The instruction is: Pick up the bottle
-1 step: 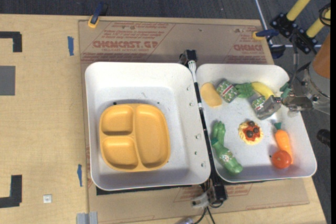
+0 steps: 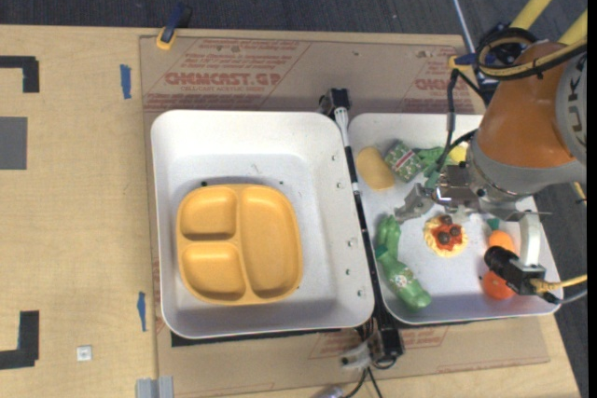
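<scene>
As the arm hovers over the right bin (image 2: 550,294), its gripper (image 2: 431,198) spreads open above cluttered toys, while the green bottle (image 2: 399,267) lies lower left of it, untouched; crowded neighbours could foul a descent and spoil the grasp.

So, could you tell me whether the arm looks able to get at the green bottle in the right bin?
Probably yes: the green bottle lies uncovered near the right bin's left wall, the pincer just above it.
</scene>
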`<action>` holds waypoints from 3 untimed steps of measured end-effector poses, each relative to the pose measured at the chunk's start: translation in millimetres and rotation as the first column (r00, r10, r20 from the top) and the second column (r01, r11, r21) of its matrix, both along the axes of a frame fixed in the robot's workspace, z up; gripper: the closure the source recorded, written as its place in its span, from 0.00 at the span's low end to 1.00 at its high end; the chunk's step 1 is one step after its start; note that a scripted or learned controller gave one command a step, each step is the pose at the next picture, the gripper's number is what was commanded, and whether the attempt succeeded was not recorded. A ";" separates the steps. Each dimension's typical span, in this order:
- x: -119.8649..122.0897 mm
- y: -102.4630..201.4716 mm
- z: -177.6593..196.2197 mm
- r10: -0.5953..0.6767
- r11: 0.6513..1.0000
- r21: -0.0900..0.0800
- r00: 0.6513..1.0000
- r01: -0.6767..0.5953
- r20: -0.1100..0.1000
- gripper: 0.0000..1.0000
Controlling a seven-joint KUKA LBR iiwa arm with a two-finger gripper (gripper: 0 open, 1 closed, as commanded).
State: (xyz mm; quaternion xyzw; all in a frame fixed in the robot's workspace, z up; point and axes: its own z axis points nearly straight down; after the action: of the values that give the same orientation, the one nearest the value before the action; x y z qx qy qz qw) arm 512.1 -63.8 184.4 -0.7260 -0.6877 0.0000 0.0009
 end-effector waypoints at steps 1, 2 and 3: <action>-7.6 66.8 0.1 -0.170 0.985 0.000 0.985 0.170 -0.002 0.00; -6.9 66.7 9.9 -0.172 0.985 0.000 0.985 0.172 0.000 1.00; -32.9 74.2 0.1 0.327 0.945 0.000 0.945 -0.327 -0.001 1.00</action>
State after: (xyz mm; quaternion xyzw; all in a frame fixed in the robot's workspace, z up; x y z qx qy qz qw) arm 479.2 10.4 184.5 -0.6020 -0.7985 0.0003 0.0012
